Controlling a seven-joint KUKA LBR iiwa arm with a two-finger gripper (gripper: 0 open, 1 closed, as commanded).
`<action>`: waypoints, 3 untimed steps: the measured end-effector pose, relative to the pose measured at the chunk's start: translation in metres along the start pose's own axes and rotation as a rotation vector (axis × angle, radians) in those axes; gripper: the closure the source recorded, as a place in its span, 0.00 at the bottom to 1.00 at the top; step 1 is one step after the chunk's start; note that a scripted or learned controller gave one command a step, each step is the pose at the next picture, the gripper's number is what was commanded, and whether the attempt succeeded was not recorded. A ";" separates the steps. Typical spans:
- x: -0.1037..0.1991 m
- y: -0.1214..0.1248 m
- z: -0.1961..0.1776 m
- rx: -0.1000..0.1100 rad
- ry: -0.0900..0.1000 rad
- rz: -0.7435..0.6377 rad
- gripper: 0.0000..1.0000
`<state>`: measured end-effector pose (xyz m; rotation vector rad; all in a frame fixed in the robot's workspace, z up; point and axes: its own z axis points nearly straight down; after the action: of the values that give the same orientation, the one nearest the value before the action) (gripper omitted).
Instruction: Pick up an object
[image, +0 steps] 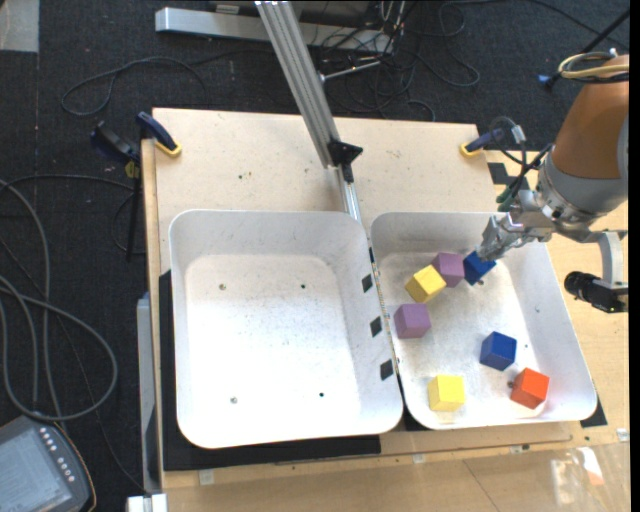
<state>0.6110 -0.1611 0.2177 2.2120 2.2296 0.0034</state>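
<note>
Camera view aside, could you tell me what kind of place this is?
Probably a robotics lab: a bench bearing two white bins, coloured blocks, loose cables on dark carpet.

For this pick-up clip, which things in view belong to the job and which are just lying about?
Job:
gripper
blue cube at its tip
other cubes in the right bin, e.g. orange cube

Lying about:
left bin
clamps
cables

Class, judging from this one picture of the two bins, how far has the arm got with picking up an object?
Done: the gripper has reached the right white bin. In hand: it sits at a small blue cube beside a purple cube; a grasp cannot be confirmed. Left: gripping and lifting.
</note>
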 end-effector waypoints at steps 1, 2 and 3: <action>0.050 -0.010 -0.010 0.002 0.001 0.000 1.00; 0.110 -0.013 -0.021 0.001 0.001 -0.002 1.00; 0.164 -0.017 -0.009 0.004 0.001 -0.001 1.00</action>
<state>0.5925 0.0026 0.2270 2.2134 2.2326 0.0004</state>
